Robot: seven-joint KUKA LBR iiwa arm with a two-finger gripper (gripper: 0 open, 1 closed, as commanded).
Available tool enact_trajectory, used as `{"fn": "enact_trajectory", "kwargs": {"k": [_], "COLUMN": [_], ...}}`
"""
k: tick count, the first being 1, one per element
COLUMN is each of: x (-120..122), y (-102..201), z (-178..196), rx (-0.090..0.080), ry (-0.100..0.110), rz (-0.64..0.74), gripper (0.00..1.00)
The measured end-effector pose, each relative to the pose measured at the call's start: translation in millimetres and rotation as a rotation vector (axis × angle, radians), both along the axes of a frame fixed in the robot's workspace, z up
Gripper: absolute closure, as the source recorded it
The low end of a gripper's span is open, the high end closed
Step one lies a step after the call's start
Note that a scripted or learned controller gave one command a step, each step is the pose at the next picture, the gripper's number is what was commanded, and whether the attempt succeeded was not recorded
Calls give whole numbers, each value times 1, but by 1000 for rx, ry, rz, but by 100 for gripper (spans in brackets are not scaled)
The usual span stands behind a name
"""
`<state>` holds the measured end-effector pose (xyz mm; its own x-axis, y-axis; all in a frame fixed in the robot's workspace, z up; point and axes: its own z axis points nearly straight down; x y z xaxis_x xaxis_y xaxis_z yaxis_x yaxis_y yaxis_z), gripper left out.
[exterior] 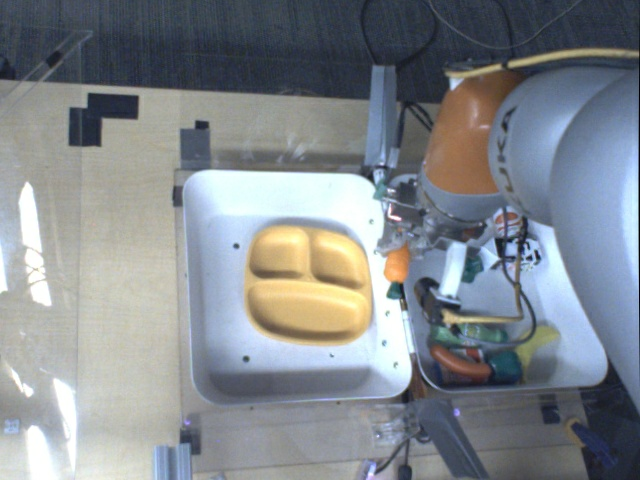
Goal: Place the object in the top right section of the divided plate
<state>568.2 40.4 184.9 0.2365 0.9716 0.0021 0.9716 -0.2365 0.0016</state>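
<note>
Seemingly, a small orange object [397, 264] is seen at the gripper [405, 243] over the seam between the bins, short of the yellow divided plate [306, 282], though whether it is clamped cannot be told.

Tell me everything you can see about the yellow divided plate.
The divided plate is yellow and looks like smooth moulded plastic, with rounded corners. Raised ridges split it into three sections: two smaller ones on the far side and one long one on the near side. It lies flat near the middle of the left white bin, touching only the bin floor. All three sections look bare.
</note>
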Motion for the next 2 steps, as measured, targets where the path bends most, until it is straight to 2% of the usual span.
{"fn": "enact_trajectory", "kwargs": {"k": [1, 2], "x": [5, 5], "y": [15, 14], "z": [0, 0], "rx": [-1, -1], "ry": [-2, -2], "rz": [192, 191], "gripper": [100, 0]}}
